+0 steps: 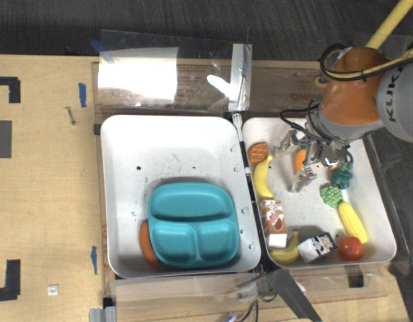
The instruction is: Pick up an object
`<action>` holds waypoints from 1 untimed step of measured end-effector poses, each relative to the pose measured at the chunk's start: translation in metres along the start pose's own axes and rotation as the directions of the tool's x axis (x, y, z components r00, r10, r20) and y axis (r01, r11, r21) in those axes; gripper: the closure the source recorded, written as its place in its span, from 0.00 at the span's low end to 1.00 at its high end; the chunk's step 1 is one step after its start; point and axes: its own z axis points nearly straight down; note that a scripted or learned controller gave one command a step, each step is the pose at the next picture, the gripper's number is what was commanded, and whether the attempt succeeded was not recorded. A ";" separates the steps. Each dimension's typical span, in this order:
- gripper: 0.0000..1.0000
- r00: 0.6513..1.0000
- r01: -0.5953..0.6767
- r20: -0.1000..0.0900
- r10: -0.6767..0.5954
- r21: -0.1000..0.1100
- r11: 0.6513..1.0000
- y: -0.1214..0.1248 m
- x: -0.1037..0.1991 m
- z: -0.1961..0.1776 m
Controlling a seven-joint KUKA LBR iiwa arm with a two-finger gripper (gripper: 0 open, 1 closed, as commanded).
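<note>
I'm down in the right-hand shallow white bin [384, 213], my two-finger gripper [306, 165] low over its upper middle. A small orange piece [300, 159] sits between my fingers, so I judge I'm clamped on it, though the view is cluttered. It runs roughly upright. A yellow toy banana [262, 178] lies just to its left and a green leafy toy [341, 176] just right. The yellow corn cob [351, 221] lies further down, clear of the lift.
</note>
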 end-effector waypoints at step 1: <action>0.00 0.996 -0.091 -0.002 0.091 0.000 0.996 -0.001 0.010 0.000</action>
